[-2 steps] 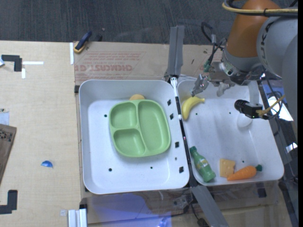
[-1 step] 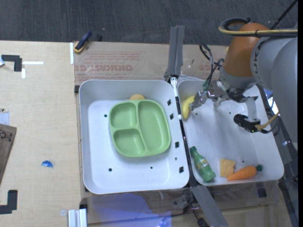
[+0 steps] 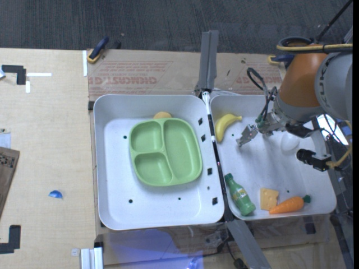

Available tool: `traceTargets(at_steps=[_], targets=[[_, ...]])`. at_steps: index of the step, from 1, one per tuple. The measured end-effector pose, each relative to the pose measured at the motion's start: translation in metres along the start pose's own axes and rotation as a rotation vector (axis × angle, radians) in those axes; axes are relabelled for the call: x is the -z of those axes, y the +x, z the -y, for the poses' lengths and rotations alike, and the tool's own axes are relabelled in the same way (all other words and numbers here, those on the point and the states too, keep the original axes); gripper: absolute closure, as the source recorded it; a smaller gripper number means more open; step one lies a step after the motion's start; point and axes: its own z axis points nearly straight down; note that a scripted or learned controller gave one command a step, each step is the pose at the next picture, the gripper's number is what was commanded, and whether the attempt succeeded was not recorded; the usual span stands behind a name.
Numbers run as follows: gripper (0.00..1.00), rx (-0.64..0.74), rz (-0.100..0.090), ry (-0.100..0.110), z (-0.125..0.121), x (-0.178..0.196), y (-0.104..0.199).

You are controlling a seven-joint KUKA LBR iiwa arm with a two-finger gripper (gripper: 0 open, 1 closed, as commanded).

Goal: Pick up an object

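My gripper [image 3: 246,135] hangs over the upper middle of the right bin [image 3: 263,167], open with nothing between its fingers. A yellow banana [image 3: 224,124] lies just left of it, near the bin's back left corner. Along the front of the same bin lie a green bottle [image 3: 239,195], a yellow cheese wedge [image 3: 268,198] and an orange carrot [image 3: 288,205], all apart from the gripper.
The left bin [image 3: 112,156] holds a green divided plate [image 3: 166,151] with a small yellow thing [image 3: 162,115] behind it. A divider wall [image 3: 213,150] runs between the bins. The arm's grey and orange body [image 3: 305,83] covers the right bin's back right corner.
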Motion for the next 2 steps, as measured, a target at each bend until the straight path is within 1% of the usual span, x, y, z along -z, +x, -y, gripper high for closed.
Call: traceTargets(at_steps=[1,2], targets=[[0.00,0.309,0.003,-0.004,-0.049,0.002,-0.004],[0.00,0.389,0.001,-0.002,0.037,0.000,-0.008]])
